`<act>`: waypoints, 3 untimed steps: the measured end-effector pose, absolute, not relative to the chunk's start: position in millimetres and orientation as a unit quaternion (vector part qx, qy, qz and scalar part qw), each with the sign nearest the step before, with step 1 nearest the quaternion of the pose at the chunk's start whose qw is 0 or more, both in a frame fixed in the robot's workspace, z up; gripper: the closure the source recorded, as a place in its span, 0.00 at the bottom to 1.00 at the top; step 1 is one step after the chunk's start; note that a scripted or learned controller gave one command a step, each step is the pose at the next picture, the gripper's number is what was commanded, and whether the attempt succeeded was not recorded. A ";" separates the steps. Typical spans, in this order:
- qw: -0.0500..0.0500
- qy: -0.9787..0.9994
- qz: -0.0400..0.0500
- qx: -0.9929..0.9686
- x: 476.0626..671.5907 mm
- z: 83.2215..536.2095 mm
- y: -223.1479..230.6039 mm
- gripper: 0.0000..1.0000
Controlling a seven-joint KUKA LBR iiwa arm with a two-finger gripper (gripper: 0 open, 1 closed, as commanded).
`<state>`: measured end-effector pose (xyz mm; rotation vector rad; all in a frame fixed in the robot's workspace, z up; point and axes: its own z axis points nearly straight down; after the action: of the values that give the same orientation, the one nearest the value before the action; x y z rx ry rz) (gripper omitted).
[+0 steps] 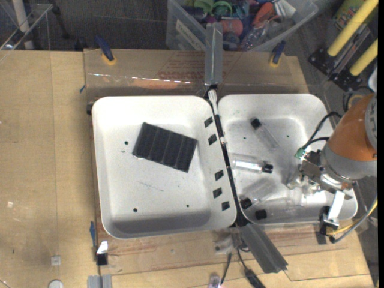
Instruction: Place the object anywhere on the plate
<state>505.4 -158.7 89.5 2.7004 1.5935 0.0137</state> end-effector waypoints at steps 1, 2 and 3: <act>0.004 0.480 0.006 0.877 559.4 90.1 -101.6 1.00; 0.002 0.379 0.001 0.925 578.1 89.2 -100.0 1.00; 0.001 0.348 0.004 0.938 564.4 89.9 -115.8 1.00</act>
<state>564.4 -115.8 89.9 2.9444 1.0912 0.0138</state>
